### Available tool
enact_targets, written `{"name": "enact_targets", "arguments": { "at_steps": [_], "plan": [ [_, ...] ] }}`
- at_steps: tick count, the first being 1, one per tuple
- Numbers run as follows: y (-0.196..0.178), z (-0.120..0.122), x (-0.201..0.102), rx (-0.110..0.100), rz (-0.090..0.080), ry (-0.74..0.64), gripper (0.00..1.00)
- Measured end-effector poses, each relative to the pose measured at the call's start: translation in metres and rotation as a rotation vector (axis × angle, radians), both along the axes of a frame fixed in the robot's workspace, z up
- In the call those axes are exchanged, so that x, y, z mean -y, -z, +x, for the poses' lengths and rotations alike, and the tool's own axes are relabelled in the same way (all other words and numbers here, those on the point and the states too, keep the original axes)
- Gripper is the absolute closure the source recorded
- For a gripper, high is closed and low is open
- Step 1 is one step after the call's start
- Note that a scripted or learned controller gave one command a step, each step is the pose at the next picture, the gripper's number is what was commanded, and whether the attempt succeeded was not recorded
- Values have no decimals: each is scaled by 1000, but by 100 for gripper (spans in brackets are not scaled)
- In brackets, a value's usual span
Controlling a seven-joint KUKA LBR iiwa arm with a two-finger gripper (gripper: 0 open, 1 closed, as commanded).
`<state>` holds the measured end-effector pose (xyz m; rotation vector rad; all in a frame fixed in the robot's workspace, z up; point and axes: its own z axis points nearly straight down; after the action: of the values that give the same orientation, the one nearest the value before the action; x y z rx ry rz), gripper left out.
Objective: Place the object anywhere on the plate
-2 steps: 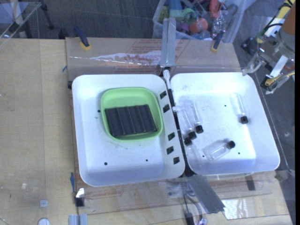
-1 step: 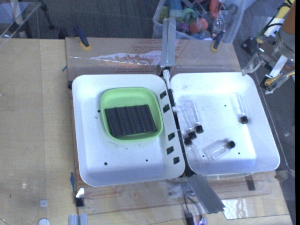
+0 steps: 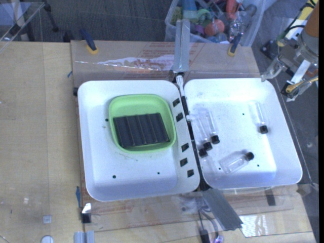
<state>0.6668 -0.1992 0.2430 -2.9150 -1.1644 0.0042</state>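
Note:
A green square plate [image 3: 117,110] sits in the left bin [image 3: 96,161]. A dark grey ribbed slab [image 3: 140,129] lies flat on it and covers most of its floor. Several clear vials with black caps lie in the right bin [image 3: 283,166]: one at the right [image 3: 259,114], one near the front [image 3: 234,161], and a few close together by the divider [image 3: 204,125]. My gripper [image 3: 284,79] hangs over the right bin's far right corner, above the rim, well away from the vials and the plate. Nothing shows in its grasp.
A clear tub of colourful toys [image 3: 217,9] stands behind the bins. A metal bar [image 3: 180,44] runs from the back down to the divider between the bins. Black clips [image 3: 182,135] line the divider. Wooden bench surrounds the bins.

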Motion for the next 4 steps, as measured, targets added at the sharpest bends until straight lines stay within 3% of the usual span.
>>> {"name": "enact_targets", "arguments": {
  "at_steps": [4],
  "plan": [
    [7,-6,2,-4,1,122,0]
  ]
}}
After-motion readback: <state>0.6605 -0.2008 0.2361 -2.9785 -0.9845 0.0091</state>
